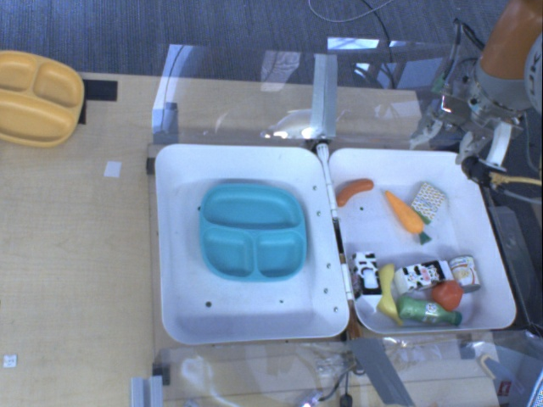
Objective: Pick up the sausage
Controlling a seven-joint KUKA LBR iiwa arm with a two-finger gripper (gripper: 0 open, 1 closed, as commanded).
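In the right bin, near the rear left corner, the sausage lies flat, close to the wall shared with the left bin. It is orange-red, slightly curved, and apart from all other items.

Just to its right lies a carrot, set diagonally with its green end toward the front. A patterned packet sits just beside the carrot's right side.

Along the front of the same bin is a cluster of items: a black-and-white carton against the left wall, a yellow banana, a second cow-patterned carton, a small can, a red tomato and a green bottle.

The left bin contains a blue divided tray. A yellow divided tray rests on the surface at the far left.

The end effector is above the rear right corner of the right bin, well apart from the sausage. Its degree of opening cannot be determined.
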